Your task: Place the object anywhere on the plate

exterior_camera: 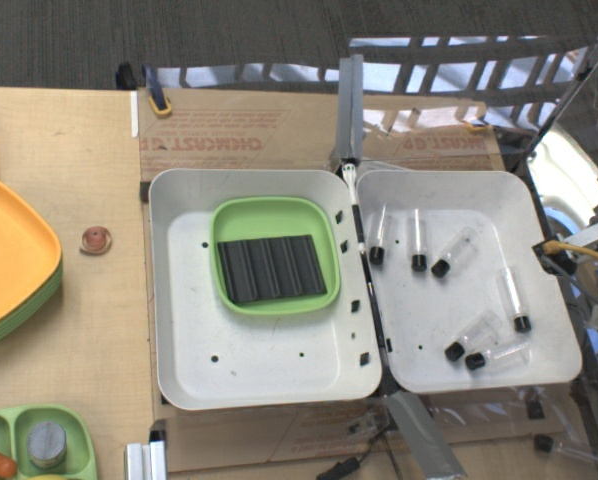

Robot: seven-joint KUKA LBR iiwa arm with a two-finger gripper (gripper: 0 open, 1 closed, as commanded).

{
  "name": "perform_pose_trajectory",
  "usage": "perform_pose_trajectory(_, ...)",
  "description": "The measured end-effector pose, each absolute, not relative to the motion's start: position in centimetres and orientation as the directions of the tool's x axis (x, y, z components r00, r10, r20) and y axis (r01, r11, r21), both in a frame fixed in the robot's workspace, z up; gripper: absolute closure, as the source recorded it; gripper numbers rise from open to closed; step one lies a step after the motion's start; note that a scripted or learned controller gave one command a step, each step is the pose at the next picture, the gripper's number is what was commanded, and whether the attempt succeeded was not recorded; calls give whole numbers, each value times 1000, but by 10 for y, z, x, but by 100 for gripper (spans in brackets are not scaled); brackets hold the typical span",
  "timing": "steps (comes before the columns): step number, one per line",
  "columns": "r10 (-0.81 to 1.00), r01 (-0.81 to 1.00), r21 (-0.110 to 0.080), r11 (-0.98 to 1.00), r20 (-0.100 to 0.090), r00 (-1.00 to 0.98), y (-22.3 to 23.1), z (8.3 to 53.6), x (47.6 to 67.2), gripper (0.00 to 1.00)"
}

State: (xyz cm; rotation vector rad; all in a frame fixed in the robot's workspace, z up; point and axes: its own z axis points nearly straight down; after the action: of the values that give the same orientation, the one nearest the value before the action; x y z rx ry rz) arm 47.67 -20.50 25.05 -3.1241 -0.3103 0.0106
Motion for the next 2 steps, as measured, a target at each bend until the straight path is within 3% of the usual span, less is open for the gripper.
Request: perform_pose_trajectory(2, 197, 197, -3, -980, -6, 980, -222, 233, 477, 0)
